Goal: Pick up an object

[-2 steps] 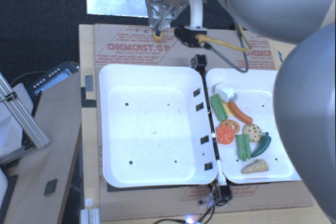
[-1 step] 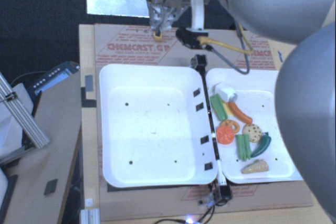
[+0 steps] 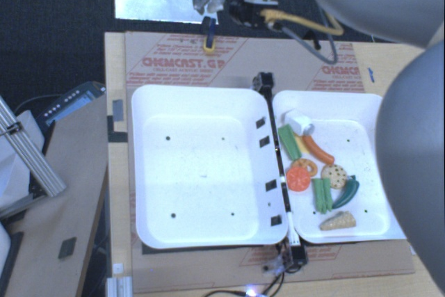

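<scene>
Toys crowd the right bin (image 3: 368,108): we see an orange carrot (image 3: 318,148), a red tomato (image 3: 299,178), a cookie (image 3: 335,176) and green pods (image 3: 322,194). Above the counter (image 3: 174,55), the claw (image 3: 208,7) hangs; whether it is parted or grips anything, we cannot tell.

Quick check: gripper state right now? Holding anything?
Gripper: raised over the bench behind the bins; a small yellow-and-blue object hangs at its tip, but a grip cannot be told.
</scene>
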{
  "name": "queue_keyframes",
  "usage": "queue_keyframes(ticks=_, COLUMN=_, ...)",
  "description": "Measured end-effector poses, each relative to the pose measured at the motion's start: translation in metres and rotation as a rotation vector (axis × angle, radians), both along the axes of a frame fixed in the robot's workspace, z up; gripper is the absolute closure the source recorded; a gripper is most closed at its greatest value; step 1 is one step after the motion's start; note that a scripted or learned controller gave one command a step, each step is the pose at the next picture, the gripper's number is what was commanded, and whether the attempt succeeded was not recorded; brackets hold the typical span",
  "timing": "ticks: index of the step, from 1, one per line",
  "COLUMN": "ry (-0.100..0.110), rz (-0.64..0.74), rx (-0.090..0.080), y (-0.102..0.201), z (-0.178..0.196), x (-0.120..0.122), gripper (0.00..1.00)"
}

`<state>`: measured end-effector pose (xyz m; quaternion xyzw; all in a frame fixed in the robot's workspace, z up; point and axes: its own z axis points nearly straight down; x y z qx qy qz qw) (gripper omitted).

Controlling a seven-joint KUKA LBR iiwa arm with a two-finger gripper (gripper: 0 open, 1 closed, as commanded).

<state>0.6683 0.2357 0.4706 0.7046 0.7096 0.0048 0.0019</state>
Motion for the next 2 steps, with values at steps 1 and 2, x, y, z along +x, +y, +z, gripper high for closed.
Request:
queue_keyframes(ticks=1, ry=0.004, rz=-0.001, rx=-0.002, y=-0.001, z=0.03, x=0.0, gripper=1.0)
queue_keyframes(ticks=2, ry=0.005, rz=0.0, rx=-0.003, y=-0.001, z=0.058, x=0.0, gripper=1.0)
